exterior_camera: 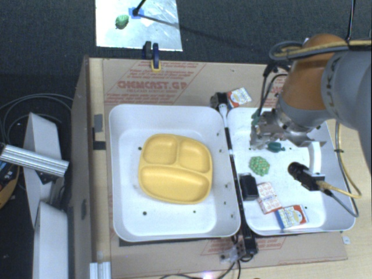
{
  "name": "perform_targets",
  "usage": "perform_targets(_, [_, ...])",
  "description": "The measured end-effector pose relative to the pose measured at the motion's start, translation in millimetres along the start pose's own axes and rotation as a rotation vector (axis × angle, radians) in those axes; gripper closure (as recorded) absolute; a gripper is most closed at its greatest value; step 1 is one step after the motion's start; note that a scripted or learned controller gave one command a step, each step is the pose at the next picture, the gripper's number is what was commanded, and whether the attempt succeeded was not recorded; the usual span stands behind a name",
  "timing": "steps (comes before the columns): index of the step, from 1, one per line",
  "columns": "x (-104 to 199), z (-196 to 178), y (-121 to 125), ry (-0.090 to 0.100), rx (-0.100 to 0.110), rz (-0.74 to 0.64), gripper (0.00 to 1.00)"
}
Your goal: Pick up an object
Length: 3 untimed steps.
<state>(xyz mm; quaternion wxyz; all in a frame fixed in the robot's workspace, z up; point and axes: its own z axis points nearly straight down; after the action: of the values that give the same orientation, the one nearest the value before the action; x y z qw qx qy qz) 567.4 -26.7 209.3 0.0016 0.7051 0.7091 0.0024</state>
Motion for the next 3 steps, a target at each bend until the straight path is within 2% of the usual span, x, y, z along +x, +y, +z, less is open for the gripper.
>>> perform_targets(1, [-65.3, 10.6, 29.8, -0.003, 0.004, 0.004, 1.00])
perform_targets(2, [-64.2, 10.5, 30.1, -0.002, 0.004, 0.003, 0.00])
perform_targets(3, [-92.6, 125.0, 42.1, -0.002, 0.004, 0.004, 0.00])
